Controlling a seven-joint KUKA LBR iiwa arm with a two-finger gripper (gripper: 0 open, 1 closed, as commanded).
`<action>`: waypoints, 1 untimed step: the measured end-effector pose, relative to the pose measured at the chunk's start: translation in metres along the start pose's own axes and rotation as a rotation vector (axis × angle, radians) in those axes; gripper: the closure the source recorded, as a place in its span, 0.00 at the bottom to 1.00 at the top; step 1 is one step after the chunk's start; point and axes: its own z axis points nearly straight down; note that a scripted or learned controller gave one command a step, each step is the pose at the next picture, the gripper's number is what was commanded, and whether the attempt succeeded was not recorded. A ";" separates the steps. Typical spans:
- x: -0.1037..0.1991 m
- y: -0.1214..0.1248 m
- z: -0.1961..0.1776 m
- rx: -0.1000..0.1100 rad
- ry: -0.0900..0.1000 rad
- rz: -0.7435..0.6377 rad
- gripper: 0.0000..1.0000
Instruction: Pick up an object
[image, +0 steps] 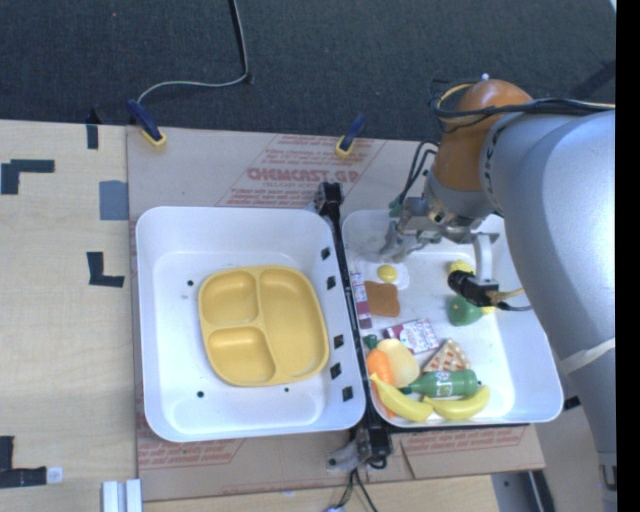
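Item: fried egg toy, upper part of the right bin, just below the gripper (jaw state: cannot tell). Light, flat, slippery; you'd pinch its edges.

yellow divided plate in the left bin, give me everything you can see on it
The yellow plate looks like matte plastic, roughly square with rounded corners and a raised rim. Ridges split it into three compartments: two on the far side and one near. Nothing lies in any of them. It sits flat on the floor of the left bin, about centred and turned slightly against the bin's walls. It touches only the bin floor, apart from every wall, and the gripper is over the right bin, well away from it.
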 end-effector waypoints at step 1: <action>0.000 0.000 0.000 0.001 0.000 0.000 0.00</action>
